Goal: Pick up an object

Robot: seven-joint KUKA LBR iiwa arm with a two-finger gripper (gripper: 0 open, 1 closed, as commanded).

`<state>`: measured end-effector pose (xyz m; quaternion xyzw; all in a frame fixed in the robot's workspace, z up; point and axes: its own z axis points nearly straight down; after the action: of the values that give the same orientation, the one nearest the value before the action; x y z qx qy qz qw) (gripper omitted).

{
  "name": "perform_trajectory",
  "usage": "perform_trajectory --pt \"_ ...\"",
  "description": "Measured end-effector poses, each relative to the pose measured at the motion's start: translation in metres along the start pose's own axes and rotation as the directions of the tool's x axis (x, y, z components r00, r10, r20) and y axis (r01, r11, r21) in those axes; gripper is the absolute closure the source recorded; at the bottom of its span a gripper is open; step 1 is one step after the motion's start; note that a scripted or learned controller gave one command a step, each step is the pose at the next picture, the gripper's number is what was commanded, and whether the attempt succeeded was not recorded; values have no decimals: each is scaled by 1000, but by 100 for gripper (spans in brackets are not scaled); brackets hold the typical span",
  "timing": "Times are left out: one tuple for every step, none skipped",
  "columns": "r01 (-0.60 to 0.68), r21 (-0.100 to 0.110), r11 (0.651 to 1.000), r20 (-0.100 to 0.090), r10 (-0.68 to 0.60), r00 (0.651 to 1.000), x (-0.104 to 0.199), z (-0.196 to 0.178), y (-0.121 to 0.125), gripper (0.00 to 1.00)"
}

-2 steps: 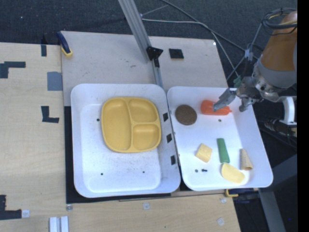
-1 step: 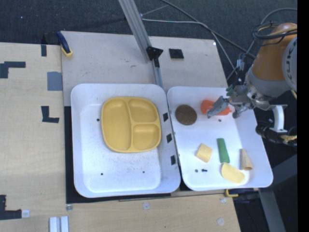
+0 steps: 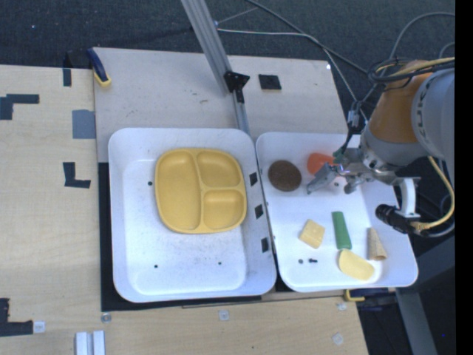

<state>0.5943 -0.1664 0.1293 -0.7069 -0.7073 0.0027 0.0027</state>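
The claw (image 3: pixel 334 179), fingers apart and holding nothing, hangs beside the round brown cookie-like disc (image 3: pixel 284 174), an orange piece (image 3: pixel 319 161) just behind it.

Smooth yellow plastic tray (image 3: pixel 199 190); glossy white plastic bins (image 3: pixel 126 220); matt wooden bench (image 3: pixel 44 198).

My bench is a pale wooden tabletop (image 3: pixel 44 198) with dark tape patches. Dark speckled carpet floor (image 3: pixel 89 13) along the top, thin cables trailing across it. A slanted grey metal pole (image 3: pixel 203 28) crosses from the top. Blue-and-yellow clamp (image 3: pixel 99 68) at the beige board's (image 3: pixel 162 95) corner. Light even, soft shadows.
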Motion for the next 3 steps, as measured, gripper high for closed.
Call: perform_trajectory --pt "1 -9 1000 2 -1 1000 0 45 1 0" --pt "1 -14 1000 4 -1 1000 0 31 3 100" --pt "0 -10 1000 1 0 1000 1 -13 -3 100"
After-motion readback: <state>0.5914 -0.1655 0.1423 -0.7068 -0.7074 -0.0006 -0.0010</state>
